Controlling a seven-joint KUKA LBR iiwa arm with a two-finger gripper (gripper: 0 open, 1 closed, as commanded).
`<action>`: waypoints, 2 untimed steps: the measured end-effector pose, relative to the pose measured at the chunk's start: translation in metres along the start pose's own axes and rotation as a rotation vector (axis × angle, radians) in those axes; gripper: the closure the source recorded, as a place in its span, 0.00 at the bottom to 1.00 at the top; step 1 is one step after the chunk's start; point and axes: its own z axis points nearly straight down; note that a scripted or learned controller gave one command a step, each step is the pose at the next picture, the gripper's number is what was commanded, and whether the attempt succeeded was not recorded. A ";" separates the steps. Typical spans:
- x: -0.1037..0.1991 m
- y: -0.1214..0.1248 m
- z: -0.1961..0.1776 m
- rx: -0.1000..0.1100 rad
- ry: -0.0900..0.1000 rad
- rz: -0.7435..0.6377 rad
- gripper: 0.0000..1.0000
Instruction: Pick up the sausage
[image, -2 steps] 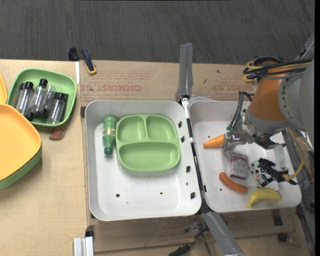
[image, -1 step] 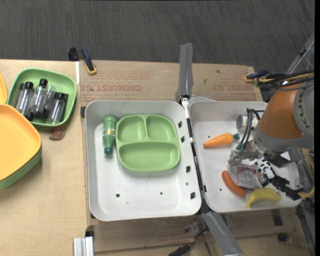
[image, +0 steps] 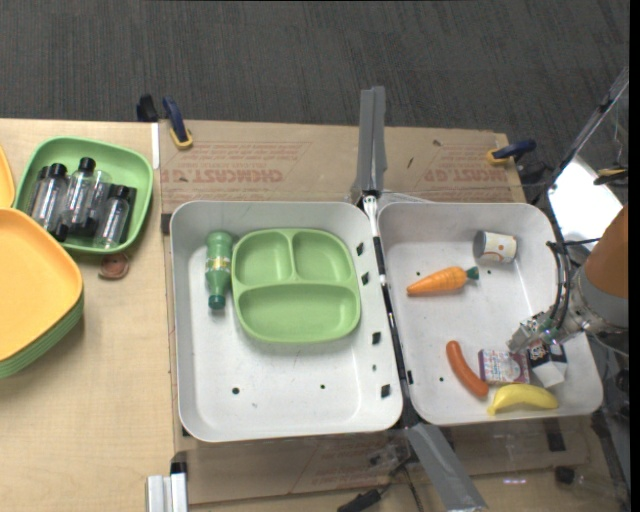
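Camera view, from above. Two white bins sit side by side on the bench. The right bin (image: 440, 230) holds the sausage (image: 466, 368), lying at a slant near the front wall, apart from the claw. Just right of the sausage is a small purple packet (image: 500, 365), and a banana (image: 522, 399) lies in front of that packet. A carrot (image: 441, 282) lies mid-bin; a small cup (image: 495, 246) lies on its side toward the back.

The gripper (image: 541, 338) is low at the right side of this bin, beside the packet. Whether the claw is apart or together, I cannot tell.

The left bin (image: 200, 380) holds a green divided plate (image: 296, 284) and a green bottle (image: 218, 268) just left of it.
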 end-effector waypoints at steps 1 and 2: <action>-0.026 0.131 -0.044 -0.002 -0.006 -0.120 1.00; -0.026 0.038 -0.007 0.001 -0.003 -0.185 1.00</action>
